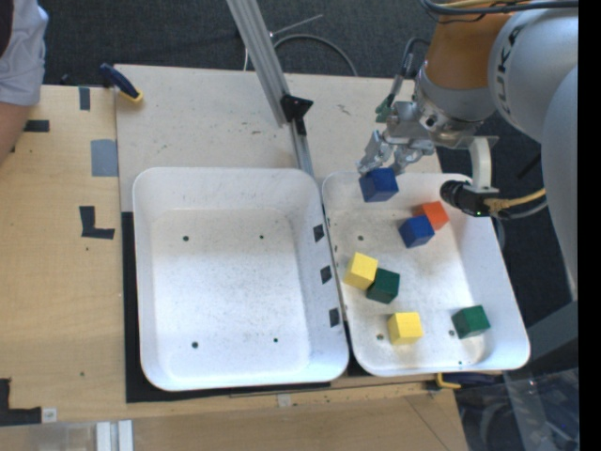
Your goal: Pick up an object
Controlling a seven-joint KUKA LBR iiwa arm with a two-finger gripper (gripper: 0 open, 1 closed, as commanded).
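A pale bench carries two shallow white bins side by side: the left bin and the right bin. The gripper is positioned over the far edge of the right bin with its fingers closed on a blue cube, which sits directly beneath the fingertips. On the right bin floor lie a second blue cube touching an orange cube, two yellow cubes and two green cubes.

Robot lab: arm, taped bench, bins.
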